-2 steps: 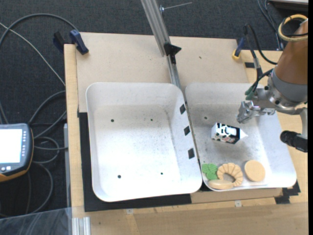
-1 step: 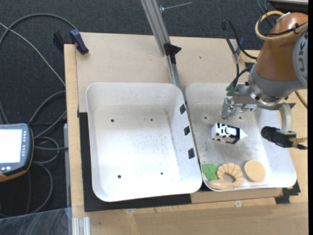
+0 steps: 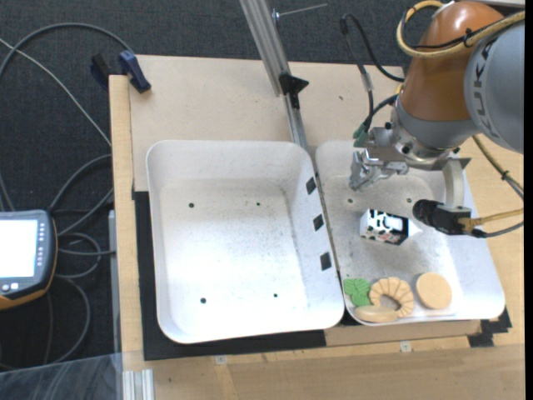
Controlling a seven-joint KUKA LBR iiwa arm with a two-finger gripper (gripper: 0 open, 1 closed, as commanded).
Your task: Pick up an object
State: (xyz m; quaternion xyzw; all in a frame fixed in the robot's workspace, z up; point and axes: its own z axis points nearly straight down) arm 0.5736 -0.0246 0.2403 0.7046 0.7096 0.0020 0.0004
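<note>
A small black-and-white box (image 3: 384, 227) lies in the right-hand bin (image 3: 475, 265), roughly in the middle of its floor, tipped a little on one side. Nothing is touching it. Up and to the left of the box hangs the gripper (image 3: 361, 176), its metal fingers pointing down toward the bin floor with a narrow gap between them and nothing caught in that gap; it sits near the box but clearly apart from it. Above the box rises the grey arm (image 3: 491, 73) with its orange band (image 3: 445, 57), leaning in from the right side.

Below the box, along the bin's near edge, three things sit in a row: a small green leafy piece (image 3: 357, 290) at the left, a tan ridged croissant-shaped toy (image 3: 391, 297) just beside it, and a round tan disc (image 3: 434, 290) to the right of that. A black cylindrical part (image 3: 439, 216) with cables pokes in just to the right of the box.

To the left of the box, across a divider marked with black tabs, lies the left-hand bin (image 3: 166, 223), speckled with dark flecks. Both bins rest on a pale wooden bench (image 3: 208, 98).
</note>
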